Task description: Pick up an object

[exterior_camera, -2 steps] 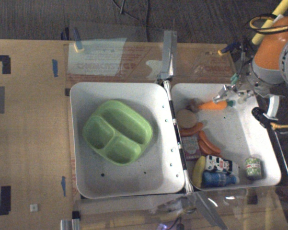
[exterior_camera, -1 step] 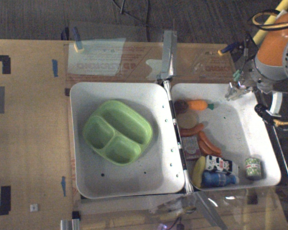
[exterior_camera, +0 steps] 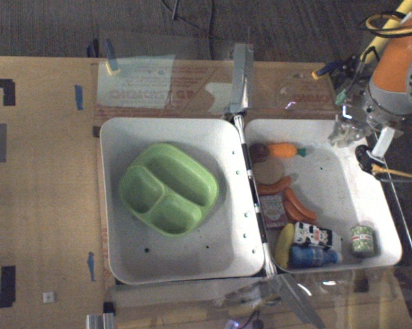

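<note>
**A:** Looking down from the camera view: where's the arm [exterior_camera: 397, 67]?

**B:** Over the right bin's [exterior_camera: 343, 184] top-right corner. Can't tell how the jaws stand, too blurry.

**A:** And the stuff?

**B:** Carrot [exterior_camera: 285, 151] by the top-left corner, can [exterior_camera: 362, 240] bottom-right, banana [exterior_camera: 284, 245] bottom-left. Green tray [exterior_camera: 168, 188] mid left bin [exterior_camera: 123, 252].

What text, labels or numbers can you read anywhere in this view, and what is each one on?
None can be quoted.
Clear sheet behind the bins: faint mirrored printing, too blurred to read.
Small green can in the right bin: label too small to read.
Black-and-white carton: a pattern, with no legible words.
Blue bottle: no readable label.
Green divided plate in the left bin: no markings visible.
</note>
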Available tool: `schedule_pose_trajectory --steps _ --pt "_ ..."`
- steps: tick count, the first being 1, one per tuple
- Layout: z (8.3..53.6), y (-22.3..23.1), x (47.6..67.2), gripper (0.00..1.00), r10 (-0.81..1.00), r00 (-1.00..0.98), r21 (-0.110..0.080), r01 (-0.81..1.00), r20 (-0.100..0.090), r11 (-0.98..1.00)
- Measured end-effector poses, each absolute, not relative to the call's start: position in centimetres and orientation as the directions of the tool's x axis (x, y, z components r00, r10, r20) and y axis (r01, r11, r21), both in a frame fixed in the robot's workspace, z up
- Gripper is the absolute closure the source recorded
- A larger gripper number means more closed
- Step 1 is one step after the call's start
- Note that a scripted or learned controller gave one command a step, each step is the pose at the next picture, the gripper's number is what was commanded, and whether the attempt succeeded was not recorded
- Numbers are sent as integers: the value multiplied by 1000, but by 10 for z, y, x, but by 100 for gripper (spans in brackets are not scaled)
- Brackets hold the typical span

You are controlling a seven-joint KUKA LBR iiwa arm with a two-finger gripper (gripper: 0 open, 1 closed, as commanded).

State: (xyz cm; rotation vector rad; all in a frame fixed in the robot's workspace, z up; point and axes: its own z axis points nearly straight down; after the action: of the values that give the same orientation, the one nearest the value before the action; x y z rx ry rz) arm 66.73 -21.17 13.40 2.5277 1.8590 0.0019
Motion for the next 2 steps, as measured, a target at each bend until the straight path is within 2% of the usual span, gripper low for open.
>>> schedule_pose_trajectory --steps 1,2 --pt "134 -211 667 0 955 297 3 955 -1 -297" --pt "197 -203 666 0 898 440 -3 898 -1 -440"
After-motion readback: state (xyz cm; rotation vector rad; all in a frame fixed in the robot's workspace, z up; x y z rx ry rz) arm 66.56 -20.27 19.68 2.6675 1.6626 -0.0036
